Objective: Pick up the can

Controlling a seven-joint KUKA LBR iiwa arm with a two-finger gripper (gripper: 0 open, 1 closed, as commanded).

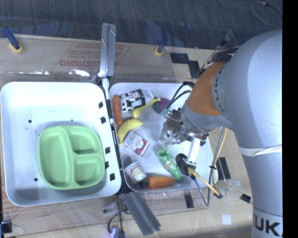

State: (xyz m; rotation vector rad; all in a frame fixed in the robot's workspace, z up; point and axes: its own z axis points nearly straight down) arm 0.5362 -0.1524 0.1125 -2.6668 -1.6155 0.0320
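Observation:
The can (135, 172) is small, with a silver top and a red and white label. It sits near the front left corner of the right bin (204, 157). My gripper (169, 136) hangs over the middle of that bin, to the right of and behind the can and clearly apart from it. It is just above a green bottle (169, 164). The grey arm with its orange band (204, 95) reaches in from the right and hides the bin's right side.
Around the can lie a red and white box (135, 144), a carrot (161, 182), two bananas (128, 128), a black and white carton (133, 99) and a purple item (164, 104). The left bin (20, 103) holds a green divided plate (72, 156).

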